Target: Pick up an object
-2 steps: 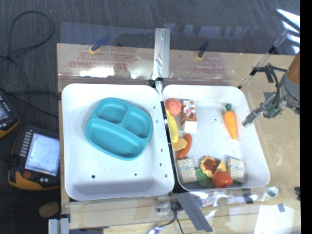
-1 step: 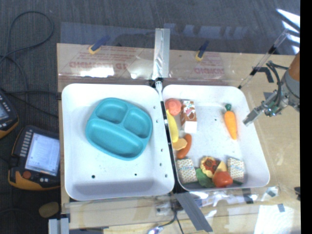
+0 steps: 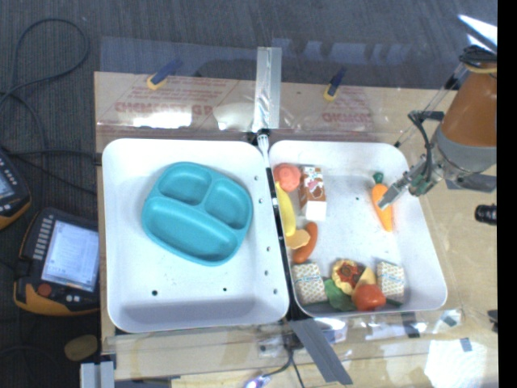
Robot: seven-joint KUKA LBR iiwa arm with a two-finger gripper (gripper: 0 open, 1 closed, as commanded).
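A small toy carrot (image 3: pixel 382 204) with a green top lies near the right wall of the right bin (image 3: pixel 420 249). My gripper (image 3: pixel 406 188) hangs just right of the carrot's upper end, very close to it or touching it. The grey arm with its orange band (image 3: pixel 472 107) comes in from the right, above the bin's corner. I see nothing lifted off the bin floor.
Toy foods crowd the right bin's left side and front: a red ball (image 3: pixel 285 174), a banana (image 3: pixel 285 211), a cake piece (image 3: pixel 313 184), a white cube (image 3: pixel 316 210), wafer blocks (image 3: pixel 308 281), a tomato (image 3: pixel 368 297). A teal divided plate (image 3: pixel 198 211) lies in the left bin (image 3: pixel 129 281).
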